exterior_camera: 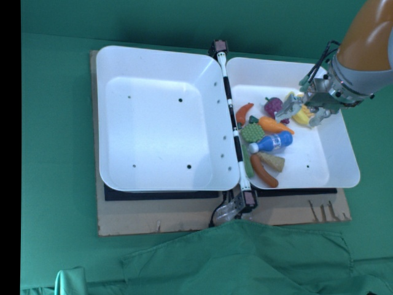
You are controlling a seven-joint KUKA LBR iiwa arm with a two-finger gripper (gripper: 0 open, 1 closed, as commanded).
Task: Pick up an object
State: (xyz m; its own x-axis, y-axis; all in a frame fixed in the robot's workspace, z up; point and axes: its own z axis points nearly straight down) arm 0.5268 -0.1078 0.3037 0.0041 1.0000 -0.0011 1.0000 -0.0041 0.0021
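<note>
The likeliest target is a yellow toy point(305, 114) lying near the far right part of the right bin point(344, 165), directly under the gripper point(307, 108); whether the toy sits between the fingers or merely beside them cannot be told from this slant, and whether the fingers are spread or closed cannot be told either. Just to its left lies a purple toy point(273, 107), and beyond that the rest of the pile crowds the bin's left half: an orange carrot point(274, 125), a curved red-orange piece point(244, 112), a green block point(252, 132), a blue bottle with a white cap point(272, 143), a tan wedge point(272, 161) and a reddish sausage shape point(264, 173). The left bin point(123, 72) sits alongside, joined at the black-and-white divider point(231, 112). The arm (grey with its orange band point(368, 26)) reaches down from the right. Judged from this, the step in hand is the grasp itself, low over the yellow toy. The next move would call for a firm closing on that toy alone, clear of the purple neighbour, then a straight lift to test whether anything comes up.
</note>
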